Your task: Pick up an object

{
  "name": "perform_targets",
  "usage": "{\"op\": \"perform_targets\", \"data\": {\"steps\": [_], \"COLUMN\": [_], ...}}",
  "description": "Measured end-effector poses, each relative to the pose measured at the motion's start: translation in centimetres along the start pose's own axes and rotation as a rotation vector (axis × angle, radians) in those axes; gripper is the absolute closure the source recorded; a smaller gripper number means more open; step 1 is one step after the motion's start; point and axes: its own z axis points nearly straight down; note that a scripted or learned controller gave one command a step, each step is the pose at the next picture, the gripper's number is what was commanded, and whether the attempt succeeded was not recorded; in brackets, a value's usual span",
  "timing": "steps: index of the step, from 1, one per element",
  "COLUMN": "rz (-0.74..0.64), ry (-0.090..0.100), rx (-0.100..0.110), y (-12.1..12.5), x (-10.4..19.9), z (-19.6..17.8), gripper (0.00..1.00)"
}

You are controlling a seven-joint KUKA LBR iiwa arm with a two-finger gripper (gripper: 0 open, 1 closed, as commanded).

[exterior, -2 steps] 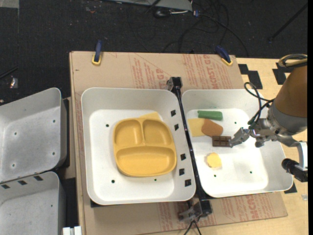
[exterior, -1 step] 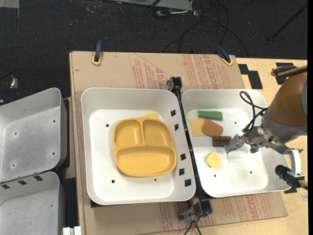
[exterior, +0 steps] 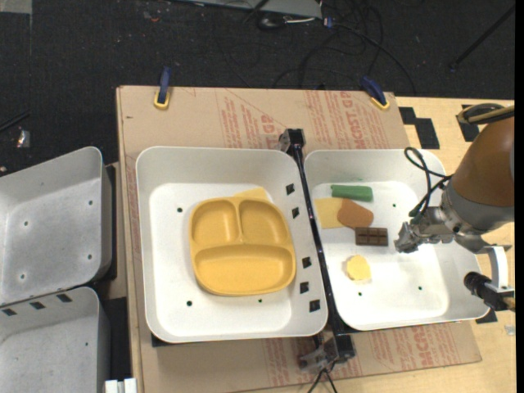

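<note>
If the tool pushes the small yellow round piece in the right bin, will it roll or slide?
The yellow piece looks flat and lies on its face, so it would probably slide, not roll. It seems small and light. Being so low, it may be hard to pinch.

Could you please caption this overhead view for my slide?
Gripper poised in the right bin beside a chocolate bar; yellow tray in the left.

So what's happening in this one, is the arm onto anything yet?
The arm's gripper is low in the right bin, just right of a dark brown block. A green block, a brown oval piece, a pale yellow slice and a small yellow round piece lie nearby. Nothing is visibly held. A yellow divided tray sits in the left bin.
</note>
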Motion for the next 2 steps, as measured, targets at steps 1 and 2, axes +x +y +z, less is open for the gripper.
{"op": "perform_targets", "data": {"steps": [1, 2], "rz": [-0.004, -0.004], "ry": [-0.002, -0.002], "rx": [-0.005, -0.005], "y": [0.8, 0.9], "x": [-0.5, -0.5], "z": [-4.6, -8.8], "gripper": [1.0, 1.0]}}
